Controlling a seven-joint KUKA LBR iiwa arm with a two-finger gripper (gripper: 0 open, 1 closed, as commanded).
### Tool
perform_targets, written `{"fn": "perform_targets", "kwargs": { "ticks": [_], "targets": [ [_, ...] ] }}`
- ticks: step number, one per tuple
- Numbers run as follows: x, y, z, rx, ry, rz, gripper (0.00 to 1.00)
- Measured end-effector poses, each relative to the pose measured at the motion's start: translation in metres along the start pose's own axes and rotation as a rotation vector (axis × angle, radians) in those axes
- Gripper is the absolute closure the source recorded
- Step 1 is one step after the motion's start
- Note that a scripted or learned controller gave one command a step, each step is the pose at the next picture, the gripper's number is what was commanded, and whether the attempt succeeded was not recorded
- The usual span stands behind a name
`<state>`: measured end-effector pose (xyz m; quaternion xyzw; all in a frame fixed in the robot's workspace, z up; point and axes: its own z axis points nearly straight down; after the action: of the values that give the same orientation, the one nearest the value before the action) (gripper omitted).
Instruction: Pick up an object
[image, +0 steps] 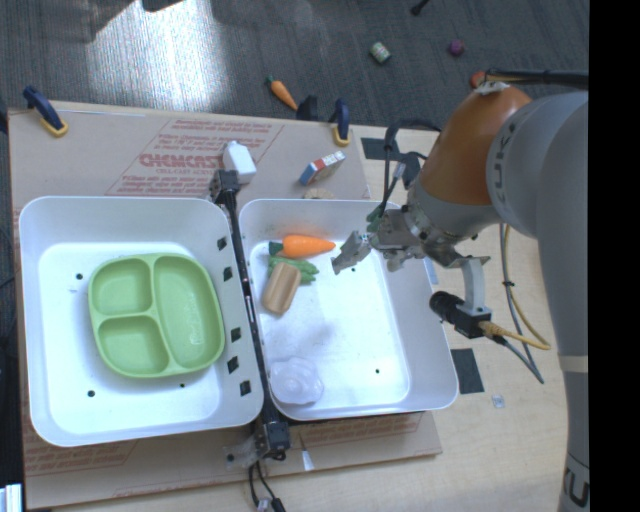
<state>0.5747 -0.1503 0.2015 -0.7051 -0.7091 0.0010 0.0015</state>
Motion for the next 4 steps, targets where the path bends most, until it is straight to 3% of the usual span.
{"fn": "perform_targets", "kwargs": {
  "ticks": [1,2,3,4],
  "targets": [
    [-0.047,-0.077,0.110,0.001,0.001,0.000,0.00],
    [-0.057,-0.013,0.109,-0.002,0.000,0.000,0.00],
    [-0.057,-0.013,0.099,-0.001,0.000,-0.004,1.00],
    [-0.061,-0.087,-0.007,-0.003,-0.001,0.001,1.00]
  ]
}}
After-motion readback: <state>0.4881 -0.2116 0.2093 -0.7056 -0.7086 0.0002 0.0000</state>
